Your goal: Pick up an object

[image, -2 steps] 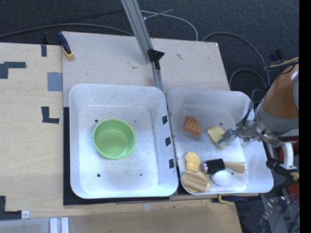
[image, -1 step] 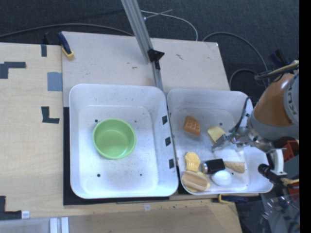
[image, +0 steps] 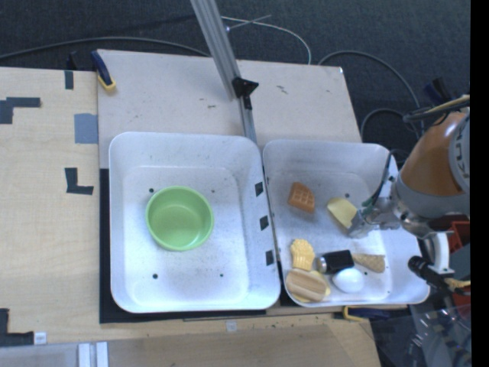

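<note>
Because I reach in from the right, my jaws [image: 365, 222] hang low in the right-hand white bin [image: 321, 155]; the pale yellow wedge-shaped block [image: 343, 211] lies just beside them; their state I cannot tell.

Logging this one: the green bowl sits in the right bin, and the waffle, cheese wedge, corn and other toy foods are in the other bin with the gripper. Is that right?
Not quite. The camera view shows the green bowl in the left bin, not the right. The rest stands: the waffle, cheese wedge, corn and other toy foods lie in the right bin, where the gripper is.
</note>
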